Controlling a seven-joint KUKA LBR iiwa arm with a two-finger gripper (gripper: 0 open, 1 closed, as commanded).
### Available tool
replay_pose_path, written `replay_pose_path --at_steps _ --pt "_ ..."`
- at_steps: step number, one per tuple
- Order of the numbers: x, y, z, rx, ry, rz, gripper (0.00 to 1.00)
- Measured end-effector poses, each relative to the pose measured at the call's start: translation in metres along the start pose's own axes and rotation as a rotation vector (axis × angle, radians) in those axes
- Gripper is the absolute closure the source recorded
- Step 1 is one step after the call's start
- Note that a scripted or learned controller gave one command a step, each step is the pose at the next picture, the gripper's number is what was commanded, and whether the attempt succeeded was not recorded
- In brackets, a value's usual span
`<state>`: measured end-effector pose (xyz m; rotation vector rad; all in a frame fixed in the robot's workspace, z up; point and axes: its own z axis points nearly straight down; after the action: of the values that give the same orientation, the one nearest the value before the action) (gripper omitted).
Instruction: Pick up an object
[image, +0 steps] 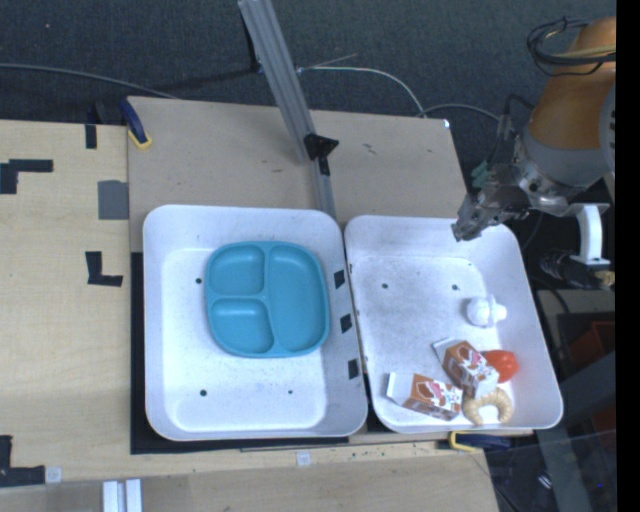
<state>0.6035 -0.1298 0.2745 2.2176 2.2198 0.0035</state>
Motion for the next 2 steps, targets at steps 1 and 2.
replay_pose_path --at_steps 1,2 --pt "0.048 -0.012 -0.002 0.005 0.002 -0.005 1.00" --pt "0.103 -0.031 0.015 0.008 0.002 -0.005 1.00"
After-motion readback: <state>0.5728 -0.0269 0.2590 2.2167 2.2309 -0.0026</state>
